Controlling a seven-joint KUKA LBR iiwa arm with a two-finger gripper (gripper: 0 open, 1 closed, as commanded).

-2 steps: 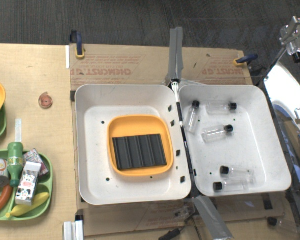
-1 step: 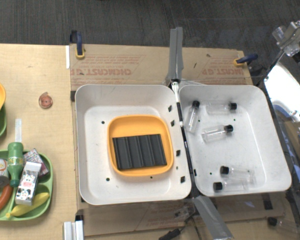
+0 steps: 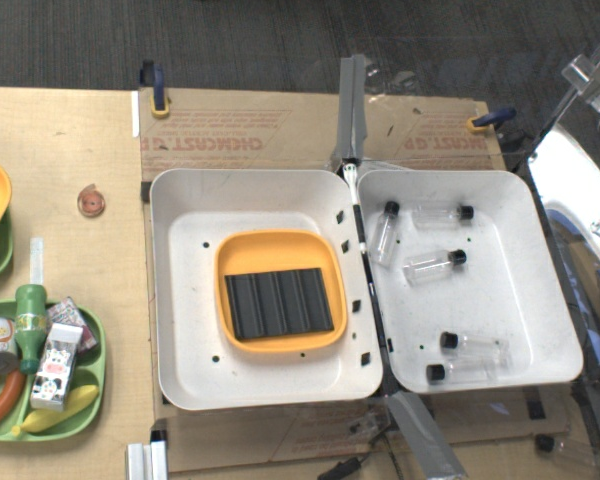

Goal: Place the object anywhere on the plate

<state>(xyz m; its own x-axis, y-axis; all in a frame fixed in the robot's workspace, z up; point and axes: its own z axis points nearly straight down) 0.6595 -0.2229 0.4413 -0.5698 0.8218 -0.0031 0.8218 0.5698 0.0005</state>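
**Five clear vials in the right bin, orange plate in the left**

The task's things are small clear vials with black caps, all lying on their sides in the right bin (image 3: 540, 268). Being transparent, their bodies nearly vanish against the white floor — the caps are what stand out.

- One vial (image 3: 384, 233) lies near the bin's left wall, cap at the far end, body running toward the camera.
- A second vial (image 3: 442, 213) lies crosswise near the far wall, cap to the right.
- A third vial (image 3: 432, 265) sits near the middle of the bin, slightly tilted, cap to the right.
- The fourth vial (image 3: 472, 345) and fifth vial (image 3: 460, 368) lie close together near the front wall, caps to the left.

The plate (image 3: 280, 250) is orange, squarish with rounded corners, and rests in the middle of the left bin (image 3: 180, 298). A dark ribbed mat (image 3: 279, 303) covers most of its floor.

Both bins sit on brown cardboard (image 3: 250, 138) — clamped at its far corners. To the left, on the tabletop (image 3: 60, 148), a green tray (image 3: 80, 408) holds toy food and a small green bottle (image 3: 29, 326).
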